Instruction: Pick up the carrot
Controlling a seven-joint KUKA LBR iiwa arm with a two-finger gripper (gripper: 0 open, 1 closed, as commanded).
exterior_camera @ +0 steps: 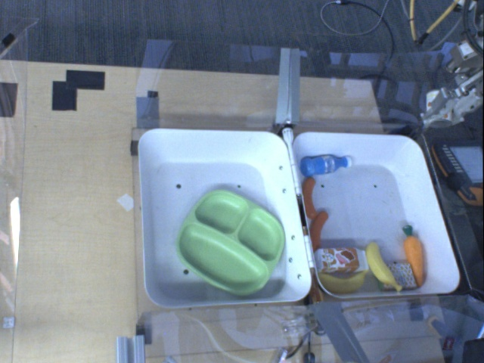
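Carrot [414,255] lies free against right bin's [378,146] near-right wall, green top up-frame, beside a banana [383,267]; tool [454,100] parked off beyond bin's far-right corner, state can't tell.

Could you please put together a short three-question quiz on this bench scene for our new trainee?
1. True or false: the carrot lies in the right bin.
2. What sits in the left bin? A) a green divided plate B) a red cup C) a book
3. Fill in: the blue bottle lies near the right bin's ____ edge, far or near.

Key: 1 true; 2 A, the plate; 3 far.
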